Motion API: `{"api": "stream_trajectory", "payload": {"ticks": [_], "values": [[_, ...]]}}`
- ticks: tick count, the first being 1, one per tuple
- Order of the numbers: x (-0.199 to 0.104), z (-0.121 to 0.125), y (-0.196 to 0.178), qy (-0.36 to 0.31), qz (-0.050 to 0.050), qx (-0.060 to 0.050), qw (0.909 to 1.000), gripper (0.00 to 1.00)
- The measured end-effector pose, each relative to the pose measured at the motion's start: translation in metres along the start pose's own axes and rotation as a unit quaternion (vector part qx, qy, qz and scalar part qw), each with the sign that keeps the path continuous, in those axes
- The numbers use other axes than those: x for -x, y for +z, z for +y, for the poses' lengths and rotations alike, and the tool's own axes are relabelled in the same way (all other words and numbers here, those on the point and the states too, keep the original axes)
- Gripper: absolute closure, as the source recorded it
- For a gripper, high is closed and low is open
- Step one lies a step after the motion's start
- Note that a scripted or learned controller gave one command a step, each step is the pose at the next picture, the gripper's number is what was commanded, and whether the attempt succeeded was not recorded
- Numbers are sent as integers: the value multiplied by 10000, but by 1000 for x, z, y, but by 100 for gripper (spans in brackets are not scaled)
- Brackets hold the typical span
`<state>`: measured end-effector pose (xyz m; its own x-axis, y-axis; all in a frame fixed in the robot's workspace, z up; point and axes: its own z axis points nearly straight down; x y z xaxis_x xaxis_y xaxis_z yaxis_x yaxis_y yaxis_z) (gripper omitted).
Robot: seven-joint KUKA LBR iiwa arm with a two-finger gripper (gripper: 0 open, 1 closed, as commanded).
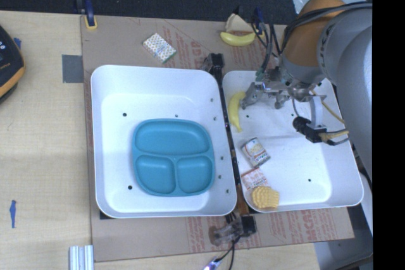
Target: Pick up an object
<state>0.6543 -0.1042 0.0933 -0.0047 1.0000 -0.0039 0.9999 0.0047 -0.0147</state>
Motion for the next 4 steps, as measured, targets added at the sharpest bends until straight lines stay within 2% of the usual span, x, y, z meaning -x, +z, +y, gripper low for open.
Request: {"api": "stream_trajectory", "payload": {"ticks": [1, 2, 3, 4], "values": [[-6, -69, 3, -1, 15, 50, 10000, 0], [-9, -22, 0, 7, 18, 60, 10000, 0], [-5, -2, 2, 3, -6, -39, 10000, 0], [-11, -71, 2, 4, 4, 57, 10000, 0]]}}
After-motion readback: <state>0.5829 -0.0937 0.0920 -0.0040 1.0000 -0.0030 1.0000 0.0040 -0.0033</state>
